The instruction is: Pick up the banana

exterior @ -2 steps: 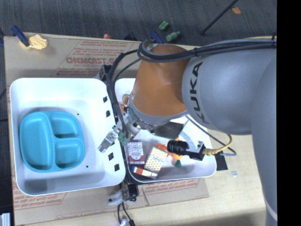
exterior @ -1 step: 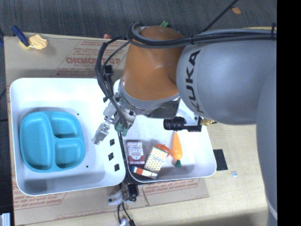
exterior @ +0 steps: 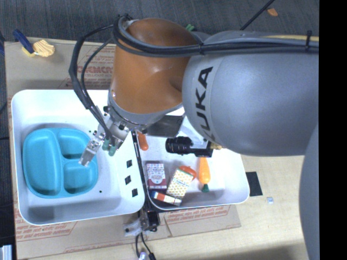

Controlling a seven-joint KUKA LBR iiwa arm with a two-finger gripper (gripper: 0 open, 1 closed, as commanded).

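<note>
Big grey arm (exterior: 255, 85) with an orange band reaches in from the right, covering much of both bins. Left white bin (exterior: 32, 210) holds a blue divided tray (exterior: 54, 158). Right white bin (exterior: 238, 191) holds a carrot (exterior: 204, 172), a small red box (exterior: 156, 176), a patterned yellow packet (exterior: 179, 182) and a marker (exterior: 166, 199). Jaws (exterior: 93, 149) hang over the tray's right edge; can't tell whether they are open. Can't make out the banana.
</note>
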